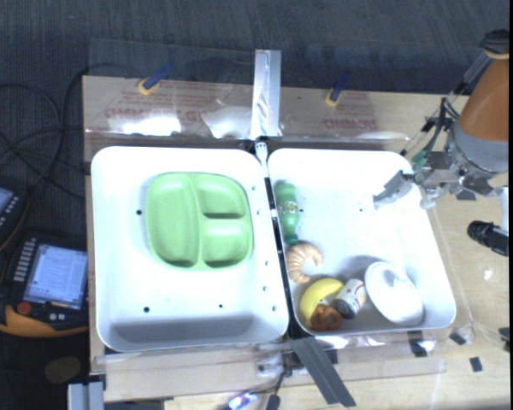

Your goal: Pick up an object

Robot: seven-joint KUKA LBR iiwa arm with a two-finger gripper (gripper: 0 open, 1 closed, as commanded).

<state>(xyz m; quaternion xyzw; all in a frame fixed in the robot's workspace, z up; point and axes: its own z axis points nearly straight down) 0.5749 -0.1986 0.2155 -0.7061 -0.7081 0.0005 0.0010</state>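
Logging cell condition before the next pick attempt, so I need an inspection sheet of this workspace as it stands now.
Surface: bench bearing a left bin and a right bin, side by side.
Job's things: in the right bin, a green bottle along the left wall, a tan shrimp-like toy, a banana, a small can and a white lidded dish, crowded at the near end.
Clutter: green divided plate in the left bin.
Grippers: end effector over the right bin's far right corner, holding nothing seen.
Cables: black leads left of the bench.
Surroundings: dark carpet, handheld pendant on the floor.
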